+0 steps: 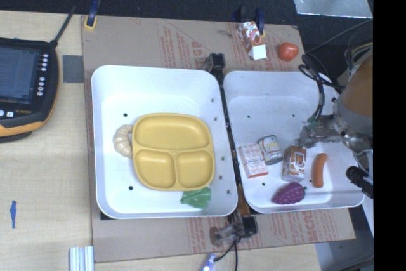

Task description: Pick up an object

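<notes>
Over at the right rim of the right bin [273,82] sits the hand [315,131], low above the bin floor, and whether it is spread or pressed together I cannot tell from this angle.

Sweeping from the far left now: a black-and-orange teach pendant [22,84] lies on the table [44,200]. Next comes the left bin [104,136], and inside it a yellow divided plate [172,150] takes up the middle, with a pale bread-like piece [122,140] tucked against its left edge and a green leafy toy [196,198] at its lower right corner.

Across the divide, the right bin carries the pickable clutter: a red-and-white packet [252,159] lying flat, a small tin [272,148] just beside it, a brown carton [294,163], a purple bunch of grapes [288,193] below, and an orange sausage [318,170] standing nearest the hand, yet apart from it.

Behind the bins, on the cardboard, rest a small carton [252,39] and a red tomato [288,51].
</notes>
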`<state>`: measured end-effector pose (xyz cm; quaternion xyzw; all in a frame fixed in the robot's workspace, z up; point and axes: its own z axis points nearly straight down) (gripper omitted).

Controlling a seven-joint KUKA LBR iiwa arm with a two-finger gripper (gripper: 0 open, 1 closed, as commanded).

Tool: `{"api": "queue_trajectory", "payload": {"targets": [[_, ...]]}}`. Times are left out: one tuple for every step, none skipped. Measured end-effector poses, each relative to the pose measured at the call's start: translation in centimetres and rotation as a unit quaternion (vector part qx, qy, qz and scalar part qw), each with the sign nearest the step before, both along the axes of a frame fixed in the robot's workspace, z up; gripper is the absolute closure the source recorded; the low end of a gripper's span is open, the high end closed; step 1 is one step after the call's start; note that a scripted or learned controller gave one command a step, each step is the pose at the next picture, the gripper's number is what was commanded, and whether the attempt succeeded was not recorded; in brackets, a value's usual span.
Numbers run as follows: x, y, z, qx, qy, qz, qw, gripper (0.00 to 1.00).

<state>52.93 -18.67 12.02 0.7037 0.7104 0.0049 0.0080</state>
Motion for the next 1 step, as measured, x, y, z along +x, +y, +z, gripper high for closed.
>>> {"api": "queue_trajectory", "payload": {"targets": [[-4.09,2.45,6.37,0.0024,0.01,-0.002,0.9999,1.0]]}}
